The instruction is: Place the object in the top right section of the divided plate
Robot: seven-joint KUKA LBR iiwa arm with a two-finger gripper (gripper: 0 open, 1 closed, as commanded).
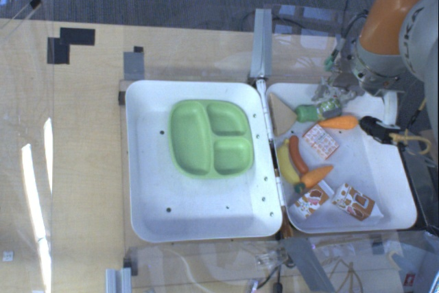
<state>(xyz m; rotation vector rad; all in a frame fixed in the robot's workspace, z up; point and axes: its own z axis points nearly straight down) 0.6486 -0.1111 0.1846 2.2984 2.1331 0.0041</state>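
The object I read as the target is a small green bottle (pixel 317 110), lying on its side near the back of the right bin (pixel 394 206), just beside an orange carrot (pixel 339 123). From the camera view, my gripper (pixel 334 89) hangs right above that bottle at the bin's far edge, but I cannot tell whether it is open, closed or gripping anything; the wrist hides that. The green divided plate (pixel 210 138) sits in the left bin (pixel 147 202), all its sections bare, including the top right section (pixel 227 117). Other toys lie in the right bin: a second carrot (pixel 316 176), a sausage (pixel 297 154), a banana (pixel 288 168), some snack packets (pixel 320 141). I judge the task barely begun: pick, carry and placement remain.
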